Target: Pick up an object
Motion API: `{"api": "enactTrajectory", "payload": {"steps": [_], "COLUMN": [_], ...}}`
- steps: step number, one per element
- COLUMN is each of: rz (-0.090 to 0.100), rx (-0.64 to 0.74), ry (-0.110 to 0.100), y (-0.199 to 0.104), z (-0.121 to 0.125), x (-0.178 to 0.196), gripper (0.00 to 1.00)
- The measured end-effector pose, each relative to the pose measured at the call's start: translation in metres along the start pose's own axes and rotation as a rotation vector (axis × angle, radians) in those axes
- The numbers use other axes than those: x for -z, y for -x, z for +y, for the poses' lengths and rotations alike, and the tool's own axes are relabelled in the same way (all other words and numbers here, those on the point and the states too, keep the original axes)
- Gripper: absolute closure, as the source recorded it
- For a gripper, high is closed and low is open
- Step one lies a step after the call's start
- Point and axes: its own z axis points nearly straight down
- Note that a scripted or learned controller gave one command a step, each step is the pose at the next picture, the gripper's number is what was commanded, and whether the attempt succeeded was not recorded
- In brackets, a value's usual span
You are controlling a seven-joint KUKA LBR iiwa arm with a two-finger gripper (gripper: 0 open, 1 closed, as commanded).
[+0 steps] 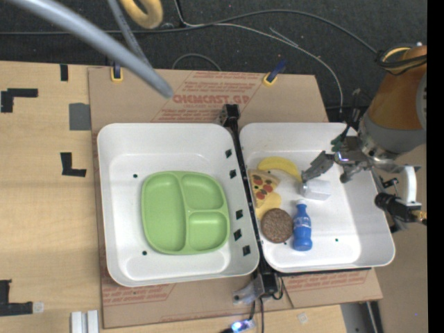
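The arm [399, 109] was seen reaching in over the right bin [347, 245], with the gripper [316, 179] set low above the bin's middle. Whether anything was grasped could not be told, nor how the fingers stood. In that bin a banana [279, 166] lay near the gripper, with a pizza slice [263, 185] beside it, a brown cookie [277, 225] below, and a blue bottle [302, 226] just beside the cookie. A green plate [185, 211] was held by the left bin [114, 186].
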Motion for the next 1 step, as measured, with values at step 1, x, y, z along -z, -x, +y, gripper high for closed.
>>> {"api": "enactTrajectory", "payload": {"steps": [1], "rz": [-0.002], "rx": [0.004], "ry": [0.013], "y": [-0.0003], "z": [0.0030], "x": [0.0072], "gripper": [0.00]}}
